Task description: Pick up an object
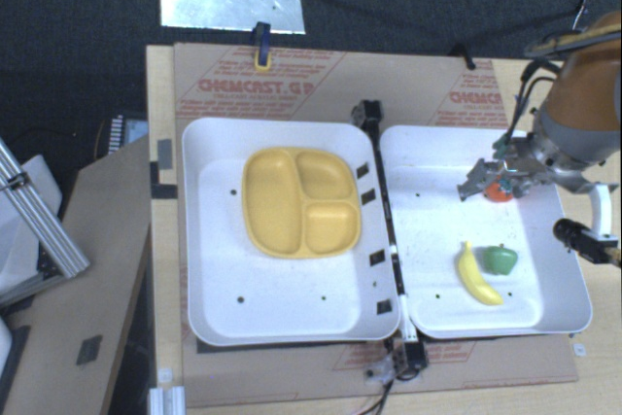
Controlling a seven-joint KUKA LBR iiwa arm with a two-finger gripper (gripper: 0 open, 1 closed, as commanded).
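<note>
Gripper [483, 182] at right of frame, over orange thing [499, 192]; finger state unclear. Banana [477, 275], pepper [501, 259] below.

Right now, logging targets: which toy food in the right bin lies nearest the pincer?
The orange-red piece, right under the pincer; banana and green pepper lie nearer the camera.

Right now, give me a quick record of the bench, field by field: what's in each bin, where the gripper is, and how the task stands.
left bin: holds a yellow divided plate, three compartments
right bin: holds a yellow banana, a green object touching or just beside it, and an orange-red object
gripper: over the right bin's far part, right at the orange-red object
grasp: cannot tell whether anything is held
arm: reaches in from the right
task status: no object visibly lifted yet
</note>
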